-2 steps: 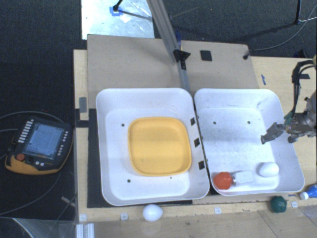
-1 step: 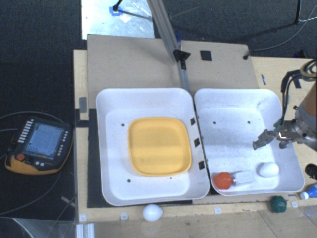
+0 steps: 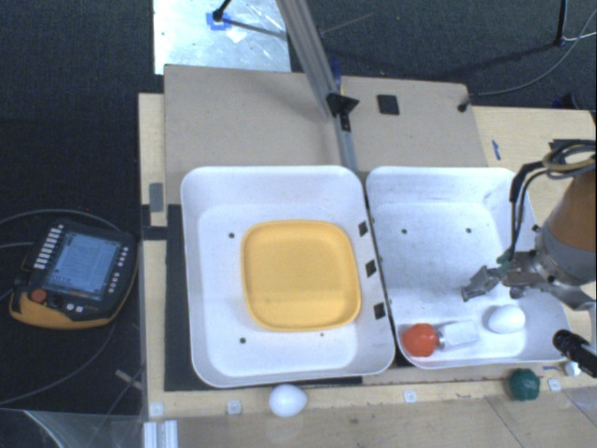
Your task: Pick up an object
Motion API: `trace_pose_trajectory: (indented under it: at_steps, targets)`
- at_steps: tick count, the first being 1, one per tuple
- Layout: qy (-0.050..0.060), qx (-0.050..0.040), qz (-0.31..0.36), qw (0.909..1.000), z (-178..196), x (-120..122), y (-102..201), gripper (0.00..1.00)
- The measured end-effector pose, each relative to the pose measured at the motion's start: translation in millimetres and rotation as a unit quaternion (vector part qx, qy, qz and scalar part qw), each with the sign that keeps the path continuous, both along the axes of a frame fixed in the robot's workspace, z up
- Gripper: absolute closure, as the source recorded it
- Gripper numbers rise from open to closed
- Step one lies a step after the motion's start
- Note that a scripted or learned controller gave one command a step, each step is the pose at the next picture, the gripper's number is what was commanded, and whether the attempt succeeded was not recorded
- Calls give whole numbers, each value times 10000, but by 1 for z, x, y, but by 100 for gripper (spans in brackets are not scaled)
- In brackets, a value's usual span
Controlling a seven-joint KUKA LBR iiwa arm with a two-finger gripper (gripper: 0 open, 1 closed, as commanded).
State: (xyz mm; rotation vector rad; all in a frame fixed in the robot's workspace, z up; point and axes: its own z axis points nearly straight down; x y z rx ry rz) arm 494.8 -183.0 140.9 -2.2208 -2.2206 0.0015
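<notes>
Objects available for picking lie along the near edge of the right-hand shallow white bin: a small red-orange ball, a clear plastic piece touching it, and a white egg-shaped object further right. The grey end effector hangs low over this bin, just above and left of the white egg, with nothing visibly between its fingers; whether the fingers are spread or closed cannot be told. The left-hand shallow white bin holds a square yellow plastic plate. Both bins rest on a pale wooden tabletop covered behind them by a brown board. A second white egg and a dark green ball sit on the tabletop's near edge. Dark carpet surrounds the tabletop; an orange-and-grey control pendant with a lit screen lies on it at left. No writing is legible.
</notes>
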Motion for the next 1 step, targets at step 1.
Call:
trace_pose_trajectory:
  at_steps: [1]
  targets:
    - [-15, -2, 0, 10000, 11, 1, 0, 100]
